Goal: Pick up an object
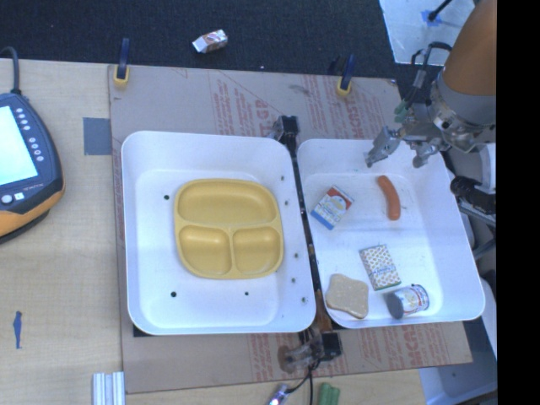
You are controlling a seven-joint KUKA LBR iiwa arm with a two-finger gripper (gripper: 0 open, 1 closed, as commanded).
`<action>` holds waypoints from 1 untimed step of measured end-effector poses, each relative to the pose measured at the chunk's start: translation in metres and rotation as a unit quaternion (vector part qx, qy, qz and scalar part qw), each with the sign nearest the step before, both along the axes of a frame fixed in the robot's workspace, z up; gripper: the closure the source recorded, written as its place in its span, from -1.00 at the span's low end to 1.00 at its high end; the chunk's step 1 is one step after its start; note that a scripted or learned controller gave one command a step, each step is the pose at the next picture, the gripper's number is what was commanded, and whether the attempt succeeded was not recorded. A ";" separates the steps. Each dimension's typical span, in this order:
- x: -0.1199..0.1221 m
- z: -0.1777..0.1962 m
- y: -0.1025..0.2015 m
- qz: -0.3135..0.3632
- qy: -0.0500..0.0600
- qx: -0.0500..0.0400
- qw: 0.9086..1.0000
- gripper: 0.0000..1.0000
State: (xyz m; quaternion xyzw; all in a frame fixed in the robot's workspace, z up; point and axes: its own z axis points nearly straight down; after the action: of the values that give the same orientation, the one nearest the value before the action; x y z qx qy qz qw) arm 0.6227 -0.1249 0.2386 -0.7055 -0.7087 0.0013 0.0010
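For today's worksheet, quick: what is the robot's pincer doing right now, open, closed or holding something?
Pincer: open, holding nothing, above the far edge of the right bin, apart from the sausage.

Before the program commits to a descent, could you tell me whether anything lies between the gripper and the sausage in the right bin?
Nothing visible does. The gripper hangs over the far edge of the right bin, and the sausage lies just nearer on bare bin floor. The small carton sits to the sausage's left, off that line.
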 end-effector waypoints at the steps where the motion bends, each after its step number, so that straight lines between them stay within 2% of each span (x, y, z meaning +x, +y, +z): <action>1: 0.032 -0.102 -0.084 -0.001 0.001 -0.001 1.000 -1.00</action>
State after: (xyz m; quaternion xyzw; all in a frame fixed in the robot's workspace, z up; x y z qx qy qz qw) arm 0.6548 -0.2087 0.1362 -0.7061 -0.7081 0.0028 0.0014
